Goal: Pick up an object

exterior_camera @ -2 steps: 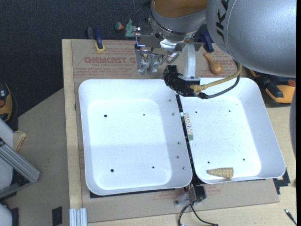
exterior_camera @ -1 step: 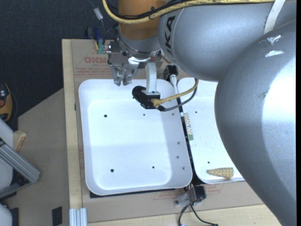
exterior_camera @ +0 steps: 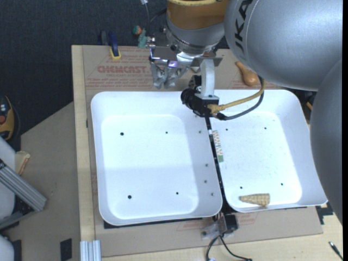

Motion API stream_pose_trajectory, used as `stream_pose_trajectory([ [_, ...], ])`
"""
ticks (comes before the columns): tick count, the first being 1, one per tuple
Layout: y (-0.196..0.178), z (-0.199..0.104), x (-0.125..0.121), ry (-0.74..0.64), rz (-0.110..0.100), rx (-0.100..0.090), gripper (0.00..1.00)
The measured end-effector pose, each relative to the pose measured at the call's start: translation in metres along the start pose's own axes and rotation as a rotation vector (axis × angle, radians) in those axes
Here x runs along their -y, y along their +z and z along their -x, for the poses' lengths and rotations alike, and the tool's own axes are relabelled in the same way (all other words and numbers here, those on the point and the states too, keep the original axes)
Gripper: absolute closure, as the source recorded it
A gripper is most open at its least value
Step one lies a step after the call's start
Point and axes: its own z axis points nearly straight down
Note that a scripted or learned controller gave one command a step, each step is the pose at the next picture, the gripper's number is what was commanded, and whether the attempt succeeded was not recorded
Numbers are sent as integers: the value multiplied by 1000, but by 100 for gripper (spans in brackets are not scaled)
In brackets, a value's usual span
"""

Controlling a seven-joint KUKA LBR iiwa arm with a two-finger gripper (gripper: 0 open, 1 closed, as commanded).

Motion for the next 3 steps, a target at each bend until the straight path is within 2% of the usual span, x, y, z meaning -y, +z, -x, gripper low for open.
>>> stream_pose_trajectory([
  [1,73,-34,-34,-4,-8,2,100],
  [2,27,-18,-20,-1,0,0,100],
  [3,78,-34,39,-5,-14,2,100],
])
